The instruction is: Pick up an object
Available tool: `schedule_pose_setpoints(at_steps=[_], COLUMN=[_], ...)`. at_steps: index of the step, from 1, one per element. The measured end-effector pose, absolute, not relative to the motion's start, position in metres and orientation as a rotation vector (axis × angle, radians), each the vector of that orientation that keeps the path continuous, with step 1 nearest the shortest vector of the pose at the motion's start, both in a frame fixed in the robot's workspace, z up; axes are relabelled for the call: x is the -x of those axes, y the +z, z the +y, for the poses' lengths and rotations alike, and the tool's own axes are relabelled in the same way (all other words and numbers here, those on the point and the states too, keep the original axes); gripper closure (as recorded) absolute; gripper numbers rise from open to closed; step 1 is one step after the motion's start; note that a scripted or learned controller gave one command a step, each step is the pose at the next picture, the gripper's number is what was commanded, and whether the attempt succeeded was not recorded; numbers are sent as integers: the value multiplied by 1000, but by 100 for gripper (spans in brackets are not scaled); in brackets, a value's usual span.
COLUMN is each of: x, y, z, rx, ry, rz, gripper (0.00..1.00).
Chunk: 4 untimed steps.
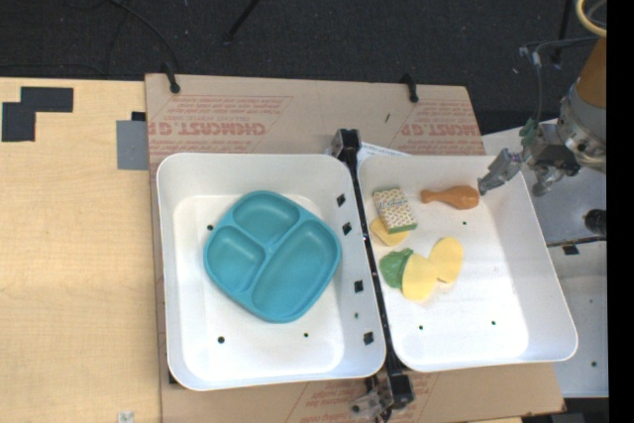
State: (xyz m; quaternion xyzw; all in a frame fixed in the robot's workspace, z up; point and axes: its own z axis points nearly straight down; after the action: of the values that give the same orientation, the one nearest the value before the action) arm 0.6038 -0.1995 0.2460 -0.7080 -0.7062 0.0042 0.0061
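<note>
Two bins: white and shallow, side by side on the desk [69, 253]; the left bin [188, 352] and the right bin [515, 332] meet at a black clip strip down the middle.
Left bin contents: a teal divided plate [272, 255] with three compartments, lying flat near the bin's centre.
Right bin contents: a cluster of toy food in the upper left part.
Drumstick: a brown toy drumstick [453, 197] lies flat near the far wall, its thin end pointing left.
Box: a small patterned box [394, 209] sits just left of the drumstick, resting on a yellow piece [388, 235]; its print is too small to read.
Green piece: a green toy [395, 266] touches two pale yellow pieces [432, 270] to its right.
Arm: it reaches in from the right, above the right bin's far right corner.
Hand: the hand [522, 169] hovers just right of the drumstick, apart from it; I cannot tell how far its fingers are spread, and nothing is seen between them.
Writing: the cardboard sheet [297, 114] under the bins bears red print, upside down and mirrored, not clearly readable.
</note>
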Motion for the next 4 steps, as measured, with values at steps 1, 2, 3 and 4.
schedule_pose_setpoints(at_steps=[1,2,3,4], x=[-606,-603,-601,-600], y=[254,209,146,92], z=[-199,-205,-204,-203], rx=[2220,2219,2217,2217], ry=[2,5,5,5], rz=[-2220,-2219,-2218,-2218], gripper=[0,0,0,0])
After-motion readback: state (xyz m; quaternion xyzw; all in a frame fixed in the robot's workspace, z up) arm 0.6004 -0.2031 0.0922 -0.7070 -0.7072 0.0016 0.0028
